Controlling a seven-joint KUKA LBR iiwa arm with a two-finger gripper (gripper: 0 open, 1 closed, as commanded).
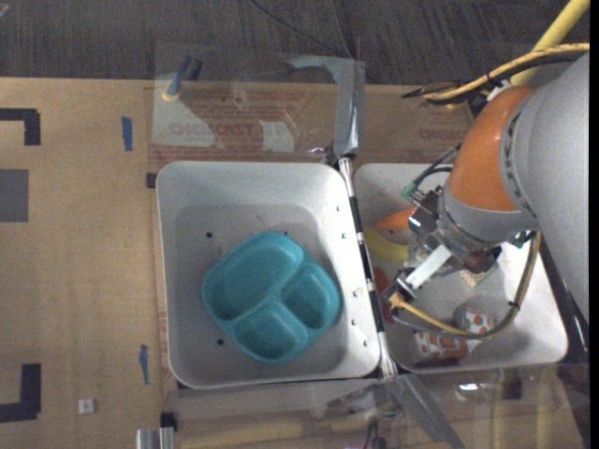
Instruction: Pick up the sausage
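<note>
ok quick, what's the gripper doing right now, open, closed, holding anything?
Gripper: cannot be told; it is low in the right bin, wrist blocking the view.

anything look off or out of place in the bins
Nothing looks spilled or broken. The teal divided plate lies flat but turned at a slant in the left bin. In the right bin small food items are bunched under the arm, partly hidden, so their state is hard to judge.
</note>
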